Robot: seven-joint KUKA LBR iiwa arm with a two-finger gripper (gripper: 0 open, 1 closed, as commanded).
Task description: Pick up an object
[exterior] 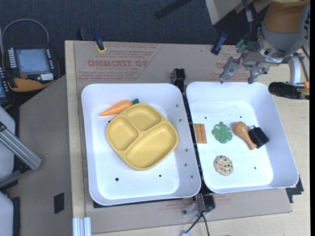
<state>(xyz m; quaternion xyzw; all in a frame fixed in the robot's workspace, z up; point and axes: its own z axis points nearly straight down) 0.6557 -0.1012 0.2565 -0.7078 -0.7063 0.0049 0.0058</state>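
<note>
My gripper (pixel 241 74) hangs above the far rim of the right bin (pixel 280 132), its two fingers spread apart and open with nothing between them. Below it in that bin lie a green leafy piece (pixel 222 132), a tan drumstick (pixel 243 133), a black block (pixel 259 136) touching the drumstick, a small orange-brown bar (pixel 200 133) and a speckled cookie (pixel 223 165). The left bin (pixel 93 146) holds a yellow divided plate (pixel 141 136) and an orange carrot (pixel 115 108) at the plate's far left edge.
Both bins rest on a cardboard sheet (pixel 142 60) held by clamps at the back. A pendant with a screen (pixel 32 63) lies far left, off the bench. A black clip (pixel 178 76) sits between the bins' far corners.
</note>
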